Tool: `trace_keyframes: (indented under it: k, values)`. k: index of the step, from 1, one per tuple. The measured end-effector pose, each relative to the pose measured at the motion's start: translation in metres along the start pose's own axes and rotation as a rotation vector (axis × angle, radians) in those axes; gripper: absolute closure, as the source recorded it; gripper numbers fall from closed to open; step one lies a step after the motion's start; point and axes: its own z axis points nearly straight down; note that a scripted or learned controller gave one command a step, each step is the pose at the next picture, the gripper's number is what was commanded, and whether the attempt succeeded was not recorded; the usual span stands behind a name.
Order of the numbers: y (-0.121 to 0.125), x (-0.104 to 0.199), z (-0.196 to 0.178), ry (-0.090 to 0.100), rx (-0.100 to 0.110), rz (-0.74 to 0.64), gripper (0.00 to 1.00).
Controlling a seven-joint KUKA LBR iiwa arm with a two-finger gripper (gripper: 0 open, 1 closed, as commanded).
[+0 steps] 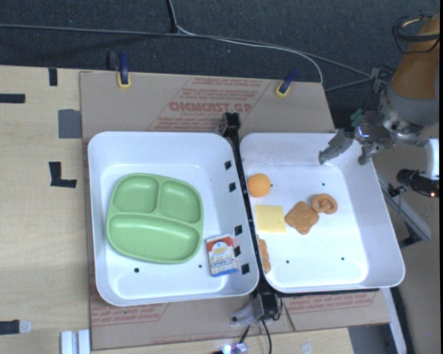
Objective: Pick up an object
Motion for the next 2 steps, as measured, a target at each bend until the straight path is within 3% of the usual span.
trace_keyframes:
  k: [1,2]
  values:
    - [0.003,0.001,-0.008,-0.003,-0.013,-0.004,0.0]
    - [0.008,-0.002,0.037,-0.003,-0.009,-0.003,0.0]
